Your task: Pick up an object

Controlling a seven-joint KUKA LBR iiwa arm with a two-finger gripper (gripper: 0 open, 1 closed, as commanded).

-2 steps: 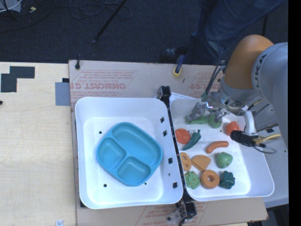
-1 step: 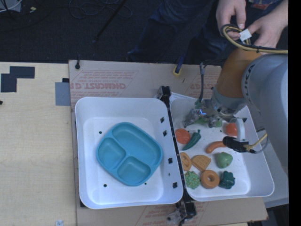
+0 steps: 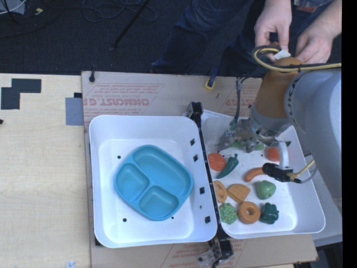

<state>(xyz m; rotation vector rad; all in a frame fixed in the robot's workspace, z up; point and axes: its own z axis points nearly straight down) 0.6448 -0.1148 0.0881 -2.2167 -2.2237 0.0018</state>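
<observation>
This is a robotics lab, not a home or a kitchen. A bare plywood bench (image 3: 39,166) carries a cardboard sheet (image 3: 139,96) under two white bins (image 3: 103,133). Loose cables (image 3: 106,1) lie across dark carpet (image 3: 56,43) behind it. A person stands at the far edge, both hands (image 3: 295,27) working on wiring atop the grey arm (image 3: 318,110). The food in the right bin is plastic toys (image 3: 248,197), the kind used as test objects.

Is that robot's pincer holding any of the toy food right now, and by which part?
It cannot be told. The pincer sits low at the back of the right bin, and its tip is too cluttered to make out.
</observation>
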